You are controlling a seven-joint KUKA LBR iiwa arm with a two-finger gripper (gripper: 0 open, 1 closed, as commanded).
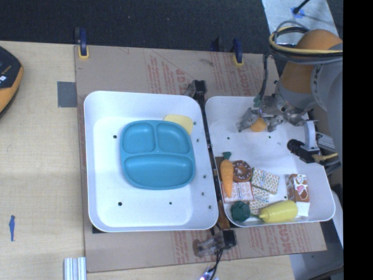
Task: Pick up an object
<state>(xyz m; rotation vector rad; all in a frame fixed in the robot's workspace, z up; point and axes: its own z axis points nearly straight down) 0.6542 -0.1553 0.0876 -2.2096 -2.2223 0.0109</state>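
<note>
One arm (303, 69) leans in from the right, its gripper (258, 121) low in the right bin (233, 107), clenched on a small orange object (257, 125).

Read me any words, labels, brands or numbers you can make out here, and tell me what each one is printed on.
No text is legible.
Cardboard sheet under the bins: rows of red print, too blurred to read.
Small packet in the right bin: red and white graphics, too small to read.
Yellow device at the left edge: a white marking, unreadable.
</note>
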